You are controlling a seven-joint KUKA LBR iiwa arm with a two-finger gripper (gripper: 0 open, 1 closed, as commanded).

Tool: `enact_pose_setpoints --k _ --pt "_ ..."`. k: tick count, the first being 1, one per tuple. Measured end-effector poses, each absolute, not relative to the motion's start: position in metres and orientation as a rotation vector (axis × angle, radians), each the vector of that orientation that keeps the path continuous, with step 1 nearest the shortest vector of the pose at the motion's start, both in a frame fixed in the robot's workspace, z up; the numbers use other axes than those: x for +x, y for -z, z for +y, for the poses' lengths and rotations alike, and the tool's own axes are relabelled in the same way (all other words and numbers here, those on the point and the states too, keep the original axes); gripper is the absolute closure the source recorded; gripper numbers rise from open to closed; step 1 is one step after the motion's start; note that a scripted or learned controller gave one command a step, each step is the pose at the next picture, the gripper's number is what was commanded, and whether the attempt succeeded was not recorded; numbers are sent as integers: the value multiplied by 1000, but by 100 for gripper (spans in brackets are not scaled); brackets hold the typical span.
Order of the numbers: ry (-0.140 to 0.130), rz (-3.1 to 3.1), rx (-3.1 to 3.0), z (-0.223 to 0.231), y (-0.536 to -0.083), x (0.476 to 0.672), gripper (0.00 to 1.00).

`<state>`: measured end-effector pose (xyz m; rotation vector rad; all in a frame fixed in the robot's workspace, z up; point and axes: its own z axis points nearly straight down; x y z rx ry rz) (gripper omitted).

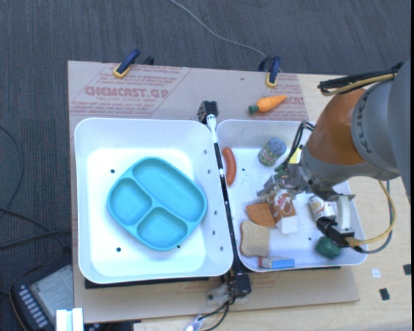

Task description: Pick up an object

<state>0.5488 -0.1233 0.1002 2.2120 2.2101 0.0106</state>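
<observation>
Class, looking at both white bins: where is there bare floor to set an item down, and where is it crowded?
Bare floor rings the blue three-compartment plate in the left white bin, widest at its upper left. The right white bin is crowded around the gripper, with a waffle, a bread slice and an orange sausage.

Readable text: "CHEMCAST GP" in red print on the brown protective paper of the bench board, at the far edge behind the left bin. Smaller red lines run under it and repeat diagonally across the paper, too small to read. Small can in the right bin has a label, not legible. Nothing else readable.
</observation>
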Motion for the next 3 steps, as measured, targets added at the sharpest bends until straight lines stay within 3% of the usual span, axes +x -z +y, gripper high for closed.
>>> enact_pose_setpoints --k 1,2,3 --pt "0 2224 2219 -14 -184 583 100" --pt "3 2224 2220 -14 -193 583 100" --pt "0 2224 2219 67 -249 563 100"
